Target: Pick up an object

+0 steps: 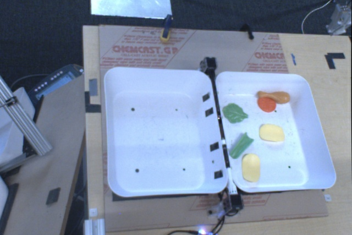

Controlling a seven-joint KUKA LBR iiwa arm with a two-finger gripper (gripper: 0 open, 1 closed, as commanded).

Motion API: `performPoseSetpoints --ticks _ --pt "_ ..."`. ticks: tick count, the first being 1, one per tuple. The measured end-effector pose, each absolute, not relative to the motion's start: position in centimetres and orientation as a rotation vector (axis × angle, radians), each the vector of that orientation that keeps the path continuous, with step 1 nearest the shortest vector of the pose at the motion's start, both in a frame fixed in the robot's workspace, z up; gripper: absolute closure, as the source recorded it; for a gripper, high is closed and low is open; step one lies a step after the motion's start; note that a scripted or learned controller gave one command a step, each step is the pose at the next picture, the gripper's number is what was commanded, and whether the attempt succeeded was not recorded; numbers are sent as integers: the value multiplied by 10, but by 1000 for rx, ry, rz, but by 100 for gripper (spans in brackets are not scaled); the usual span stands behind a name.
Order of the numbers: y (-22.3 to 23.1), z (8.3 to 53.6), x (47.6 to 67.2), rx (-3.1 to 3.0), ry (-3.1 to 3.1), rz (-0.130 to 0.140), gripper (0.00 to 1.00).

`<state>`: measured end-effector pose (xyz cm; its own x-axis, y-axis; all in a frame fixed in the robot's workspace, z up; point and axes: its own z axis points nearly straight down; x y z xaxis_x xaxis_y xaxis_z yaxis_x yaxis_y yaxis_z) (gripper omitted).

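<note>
Two shallow white plastic bins sit side by side on the surface: the left bin (pixel 159 129) toward the middle of the frame and the right bin (pixel 308 118) toward the right.

Six small objects lie in the right bin. Two are green: a leaf-shaped green piece (pixel 235 113) and a long narrow green piece (pixel 241 145). Two are pale yellow: a rounded yellow block (pixel 271 133) and an oval yellow piece (pixel 251 167) lower down. One is a round red-orange piece (pixel 267 104), and one is an elongated orange piece (pixel 277 96) touching it.

Four small dark clips (pixel 209 112) line the seam between the bins.
</note>
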<state>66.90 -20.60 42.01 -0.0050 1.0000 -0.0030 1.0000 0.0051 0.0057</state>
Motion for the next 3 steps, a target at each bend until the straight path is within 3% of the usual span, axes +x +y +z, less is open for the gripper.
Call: performPoseSetpoints --ticks 1,2,3 --pt "-161 429 669 2210 2228 5 100" --pt "-209 400 668 2222 2218 -2 100" --pt "-197 545 668 2202 2215 14 100"
